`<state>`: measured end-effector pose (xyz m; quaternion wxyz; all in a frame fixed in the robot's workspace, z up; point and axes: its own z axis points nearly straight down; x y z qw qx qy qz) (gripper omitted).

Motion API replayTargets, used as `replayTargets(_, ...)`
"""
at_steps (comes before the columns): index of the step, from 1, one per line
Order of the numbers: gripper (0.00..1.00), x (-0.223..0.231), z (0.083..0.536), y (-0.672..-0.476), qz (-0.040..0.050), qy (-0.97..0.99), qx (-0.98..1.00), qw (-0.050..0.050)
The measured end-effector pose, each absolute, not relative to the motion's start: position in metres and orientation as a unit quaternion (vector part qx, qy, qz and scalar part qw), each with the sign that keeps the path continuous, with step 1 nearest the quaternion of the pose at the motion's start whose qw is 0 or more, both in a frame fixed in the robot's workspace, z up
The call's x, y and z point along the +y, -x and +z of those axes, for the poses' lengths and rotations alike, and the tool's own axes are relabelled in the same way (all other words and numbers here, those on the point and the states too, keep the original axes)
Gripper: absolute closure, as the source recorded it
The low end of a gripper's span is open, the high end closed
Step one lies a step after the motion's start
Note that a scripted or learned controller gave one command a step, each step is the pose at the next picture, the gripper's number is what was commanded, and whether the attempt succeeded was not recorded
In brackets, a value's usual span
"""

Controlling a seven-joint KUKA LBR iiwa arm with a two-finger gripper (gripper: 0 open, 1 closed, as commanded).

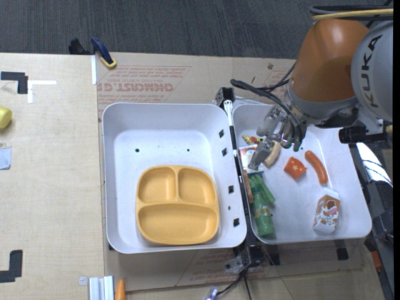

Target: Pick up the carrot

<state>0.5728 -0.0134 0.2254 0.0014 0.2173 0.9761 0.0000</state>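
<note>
Sitting on the bare bench at far left, a small yellow object (4, 117) lies well apart from the two white bins. The left bin (119, 167) holds a yellow divided plate (177, 204) with three compartments, lying flat toward the bin's near side. Behind that bin, a blue-and-yellow clamp (103, 52) rests at the edge of a sheet of printed cardboard (150, 83). In the right bin (350, 224), a green packet (262, 206) lies along the left wall, with a red-and-white wrapper (248, 150) just behind it. The gripper (272, 147) hangs low over this corner, close to a pale, rounded item (272, 155); whether its fingers are spread or closed cannot be told from this angle. To the right sits a red pepper-like piece (294, 168), and just beside it the carrot (316, 167), orange and slim, lying diagonally on the bin floor, apart from the gripper. A white pouch (327, 214) rests near the front right corner.
</note>
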Motion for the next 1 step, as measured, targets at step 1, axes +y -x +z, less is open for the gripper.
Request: replayTargets(1,0.0,0.0543,0.1916,-0.551,0.0,-0.238,0.971,0.001)
